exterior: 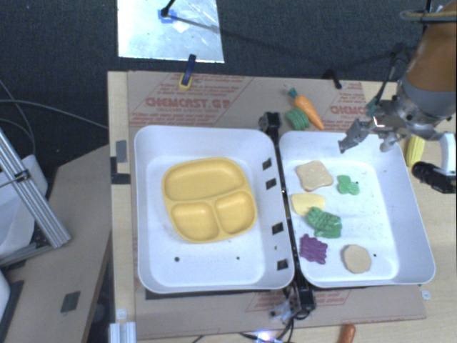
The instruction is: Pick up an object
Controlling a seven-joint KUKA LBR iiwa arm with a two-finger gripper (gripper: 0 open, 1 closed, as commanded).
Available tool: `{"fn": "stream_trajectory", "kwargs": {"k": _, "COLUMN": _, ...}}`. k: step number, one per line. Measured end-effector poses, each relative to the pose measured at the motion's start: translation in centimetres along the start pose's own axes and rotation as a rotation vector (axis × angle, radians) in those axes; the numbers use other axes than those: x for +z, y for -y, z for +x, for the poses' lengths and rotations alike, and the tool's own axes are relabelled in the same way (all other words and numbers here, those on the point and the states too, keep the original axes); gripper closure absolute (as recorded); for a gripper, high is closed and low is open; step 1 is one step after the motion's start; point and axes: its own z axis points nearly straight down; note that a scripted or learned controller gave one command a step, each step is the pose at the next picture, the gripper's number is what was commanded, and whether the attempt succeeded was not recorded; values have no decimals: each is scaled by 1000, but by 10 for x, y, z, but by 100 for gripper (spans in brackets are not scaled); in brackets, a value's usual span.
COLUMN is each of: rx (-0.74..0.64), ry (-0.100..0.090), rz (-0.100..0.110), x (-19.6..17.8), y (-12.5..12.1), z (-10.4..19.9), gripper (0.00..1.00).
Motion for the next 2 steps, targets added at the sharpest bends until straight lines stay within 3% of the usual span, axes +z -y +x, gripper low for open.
{"fn": "stream_trajectory", "kwargs": {"k": 1, "rx": 7, "ry": 0, "rz": 9, "x": 103, "y": 1, "z": -55, "gripper": 0}}
{"fn": "stream_trajectory", "kwargs": {"k": 2, "rx": -9, "ry": -5, "rz": 1, "x": 74, "y": 49, "z": 50, "gripper": 0}}
